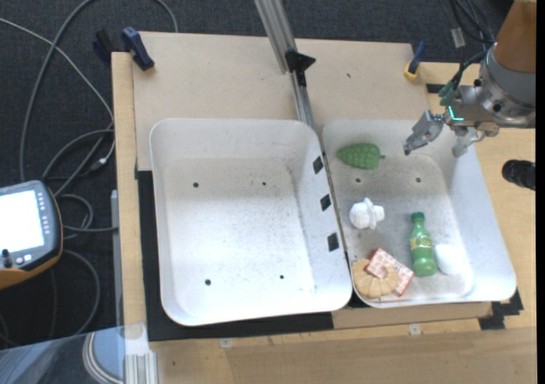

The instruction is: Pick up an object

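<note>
My gripper (440,139) hangs over the back right part of the right bin (481,220), open, with nothing between its fingers. A green bumpy fruit-like object (359,155) lies to its left near the bin's back wall. A small white object (367,214) rests mid-bin. Toward the front stand a green bottle (420,244), a white rounded object (449,261) to its right, and a tan and pink snack pack (386,272) in the front left corner.
The left bin (230,220) sits beside the right one, with black clips along the shared rims. A slanted metal pole (274,16) crosses the back of the bench. Cables trail on the floor at left, near a handheld pendant (25,225).
</note>
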You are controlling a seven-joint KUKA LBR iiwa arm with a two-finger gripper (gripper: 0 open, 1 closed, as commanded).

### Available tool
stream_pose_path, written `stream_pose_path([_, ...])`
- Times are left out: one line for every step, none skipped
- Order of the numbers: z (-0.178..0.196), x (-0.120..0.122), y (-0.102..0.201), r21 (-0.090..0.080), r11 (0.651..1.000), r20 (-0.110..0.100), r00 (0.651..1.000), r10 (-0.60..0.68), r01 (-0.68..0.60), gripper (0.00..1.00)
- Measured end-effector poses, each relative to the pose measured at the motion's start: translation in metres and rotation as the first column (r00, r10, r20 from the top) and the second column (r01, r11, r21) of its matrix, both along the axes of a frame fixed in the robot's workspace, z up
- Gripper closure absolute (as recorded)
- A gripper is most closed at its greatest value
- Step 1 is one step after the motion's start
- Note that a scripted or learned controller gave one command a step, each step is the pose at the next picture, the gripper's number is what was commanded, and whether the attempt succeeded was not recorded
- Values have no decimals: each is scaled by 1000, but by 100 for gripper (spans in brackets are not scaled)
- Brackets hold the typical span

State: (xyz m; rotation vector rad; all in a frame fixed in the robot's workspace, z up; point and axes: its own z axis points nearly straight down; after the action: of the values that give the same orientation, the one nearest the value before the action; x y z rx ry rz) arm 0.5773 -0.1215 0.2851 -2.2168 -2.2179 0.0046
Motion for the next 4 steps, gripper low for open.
stream_pose_path([3,1,0,-1,1000,5,1000,0,0,0])
stream_pose_path([-50,8,7,0,1000,-1,1000,1,-1,0])
stream_pose_path([-95,13,3,0,1000,-1,1000,-1,1,0])
stream_pose_path([-158,9,5,1,1000,-3,1000,-1,1,0])
